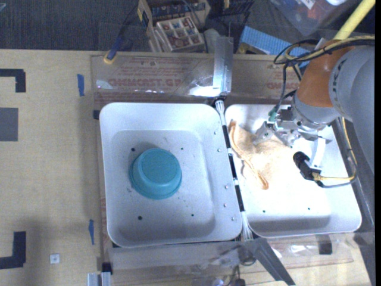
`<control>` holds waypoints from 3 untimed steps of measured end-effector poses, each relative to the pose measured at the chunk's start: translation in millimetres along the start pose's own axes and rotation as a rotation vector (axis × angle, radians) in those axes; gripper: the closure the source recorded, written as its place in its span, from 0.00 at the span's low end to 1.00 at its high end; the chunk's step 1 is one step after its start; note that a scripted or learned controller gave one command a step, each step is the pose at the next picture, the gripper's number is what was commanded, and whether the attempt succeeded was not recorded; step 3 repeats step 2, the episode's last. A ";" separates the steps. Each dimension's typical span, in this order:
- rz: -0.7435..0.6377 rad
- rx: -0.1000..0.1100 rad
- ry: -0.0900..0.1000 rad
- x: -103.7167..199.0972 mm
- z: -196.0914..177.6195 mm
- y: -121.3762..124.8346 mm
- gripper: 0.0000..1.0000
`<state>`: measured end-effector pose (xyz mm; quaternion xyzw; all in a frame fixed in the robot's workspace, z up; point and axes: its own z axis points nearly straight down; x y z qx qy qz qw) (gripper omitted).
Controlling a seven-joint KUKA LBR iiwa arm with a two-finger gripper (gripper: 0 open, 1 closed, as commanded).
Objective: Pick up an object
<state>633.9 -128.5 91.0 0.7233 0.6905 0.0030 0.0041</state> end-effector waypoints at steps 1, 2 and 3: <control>-0.002 -0.006 0.000 1.2 -11.8 2.0 1.00; -0.269 0.006 0.000 45.1 -94.2 32.5 1.00; -0.269 0.006 0.000 45.1 -94.2 32.5 1.00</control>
